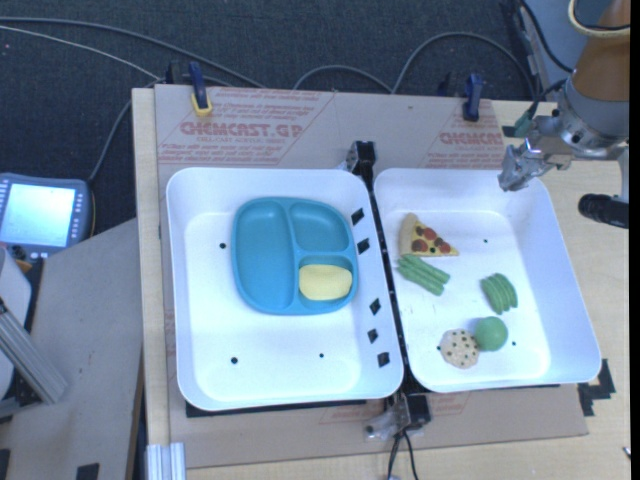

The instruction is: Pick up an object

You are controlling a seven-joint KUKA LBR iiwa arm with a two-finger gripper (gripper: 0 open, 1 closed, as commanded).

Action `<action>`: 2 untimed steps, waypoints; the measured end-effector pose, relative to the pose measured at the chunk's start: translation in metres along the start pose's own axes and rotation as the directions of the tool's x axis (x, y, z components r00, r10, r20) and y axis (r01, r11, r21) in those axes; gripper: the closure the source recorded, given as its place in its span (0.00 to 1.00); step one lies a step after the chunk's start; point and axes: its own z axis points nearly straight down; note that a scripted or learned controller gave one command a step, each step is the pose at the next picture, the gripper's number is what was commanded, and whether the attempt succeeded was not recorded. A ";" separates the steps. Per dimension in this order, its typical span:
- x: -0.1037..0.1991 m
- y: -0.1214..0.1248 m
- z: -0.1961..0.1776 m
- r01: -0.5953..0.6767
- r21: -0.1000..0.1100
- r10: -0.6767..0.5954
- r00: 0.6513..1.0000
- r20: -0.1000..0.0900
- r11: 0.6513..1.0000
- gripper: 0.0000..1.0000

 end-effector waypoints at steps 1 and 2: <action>0.000 0.002 -0.056 0.000 -0.001 0.000 1.000 0.001 1.000 1.00; 0.054 0.006 -0.060 0.004 0.006 -0.004 1.000 -0.002 1.000 1.00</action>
